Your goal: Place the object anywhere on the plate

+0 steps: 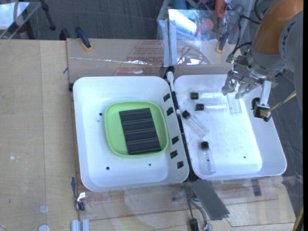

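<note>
Nearest my viewpoint, at the front of the right bin point(269, 165), I see a small clear vial point(206, 158) with a black cap, lying on the smooth white plastic floor. Three more such vials lie in that bin: one slanted near the divider point(193, 122), and two farther back point(211, 107) point(204, 96), all glassy, slender and cylindrical. In the left bin point(86, 129) sits the plate point(111, 129), a lime-green rounded square with a raised rim, and on it rests a dark ribbed rectangular block point(139, 131). Over the back of the right bin I see the gripper point(239, 88), its pale metallic fingers spread narrowly with nothing visibly between them, just above a translucent vial point(234, 105) lying on the floor. Its wrist carries a glossy orange band point(279, 18).
</note>
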Tool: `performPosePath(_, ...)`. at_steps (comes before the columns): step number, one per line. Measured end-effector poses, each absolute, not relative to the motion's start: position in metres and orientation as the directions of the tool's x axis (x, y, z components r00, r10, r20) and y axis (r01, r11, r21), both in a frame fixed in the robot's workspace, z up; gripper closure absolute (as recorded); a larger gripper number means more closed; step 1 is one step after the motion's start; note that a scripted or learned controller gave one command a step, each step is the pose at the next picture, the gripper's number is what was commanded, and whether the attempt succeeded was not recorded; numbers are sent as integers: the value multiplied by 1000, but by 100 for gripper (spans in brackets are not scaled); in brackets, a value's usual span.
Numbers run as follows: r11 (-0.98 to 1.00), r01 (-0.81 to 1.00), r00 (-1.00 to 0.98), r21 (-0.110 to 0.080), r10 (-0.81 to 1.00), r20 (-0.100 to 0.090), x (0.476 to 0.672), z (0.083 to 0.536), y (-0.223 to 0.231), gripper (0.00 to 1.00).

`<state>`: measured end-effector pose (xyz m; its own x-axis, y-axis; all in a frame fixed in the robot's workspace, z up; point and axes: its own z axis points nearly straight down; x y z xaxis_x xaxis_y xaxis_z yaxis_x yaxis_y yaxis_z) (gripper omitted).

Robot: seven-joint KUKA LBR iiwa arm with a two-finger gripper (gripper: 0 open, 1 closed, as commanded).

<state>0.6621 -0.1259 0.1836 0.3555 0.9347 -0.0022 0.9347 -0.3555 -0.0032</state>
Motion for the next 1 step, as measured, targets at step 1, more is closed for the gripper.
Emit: performPosePath(1,-356,934,356,-3,934,-2,662,184,-126,0)
